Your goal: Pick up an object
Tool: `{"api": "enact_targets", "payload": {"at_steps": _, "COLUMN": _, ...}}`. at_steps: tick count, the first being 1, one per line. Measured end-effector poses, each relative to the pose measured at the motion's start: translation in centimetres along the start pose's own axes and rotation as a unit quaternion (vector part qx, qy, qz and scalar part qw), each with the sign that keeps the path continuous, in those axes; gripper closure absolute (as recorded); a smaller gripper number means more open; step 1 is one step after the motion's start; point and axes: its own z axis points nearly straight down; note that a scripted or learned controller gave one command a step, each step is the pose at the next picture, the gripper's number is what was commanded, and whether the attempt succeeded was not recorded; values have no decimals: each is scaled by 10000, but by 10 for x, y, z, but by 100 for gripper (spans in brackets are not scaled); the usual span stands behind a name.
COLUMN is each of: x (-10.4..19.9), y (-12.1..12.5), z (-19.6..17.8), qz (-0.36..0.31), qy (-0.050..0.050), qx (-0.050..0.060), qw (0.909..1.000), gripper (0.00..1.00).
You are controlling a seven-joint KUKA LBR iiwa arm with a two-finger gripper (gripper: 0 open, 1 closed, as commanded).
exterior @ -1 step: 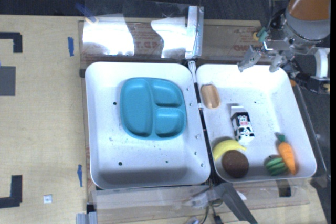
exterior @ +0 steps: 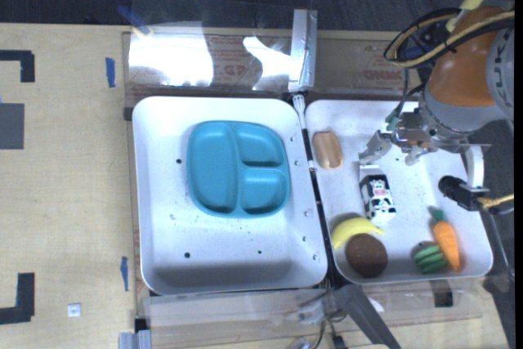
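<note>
My gripper (exterior: 393,153) hangs over the back middle of the right bin (exterior: 482,266), open, with bare bin floor between its fingers. Just below it lies a small cow-patterned carton (exterior: 378,198), apart from the fingers. A tan bread-shaped piece (exterior: 327,149) rests to the gripper's left by the bin wall. Toward the front sit a yellow fruit (exterior: 350,228) and a brown ball (exterior: 366,255), touching each other. An orange carrot (exterior: 446,244) with a green piece (exterior: 427,257) beside it lies at the front right.
The left bin (exterior: 155,249) holds a blue divided plate (exterior: 239,167). A black part (exterior: 459,192) sticks into the right bin from the right. The arm's orange band (exterior: 462,82) and yellow cables hang over the bin's back right corner.
</note>
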Motion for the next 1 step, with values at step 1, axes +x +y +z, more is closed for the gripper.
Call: {"api": "enact_targets", "payload": {"at_steps": 1, "x": 7, "y": -37, "z": 67, "qz": -514, "qy": -7, "qx": -68, "qw": 9987, "gripper": 0}}
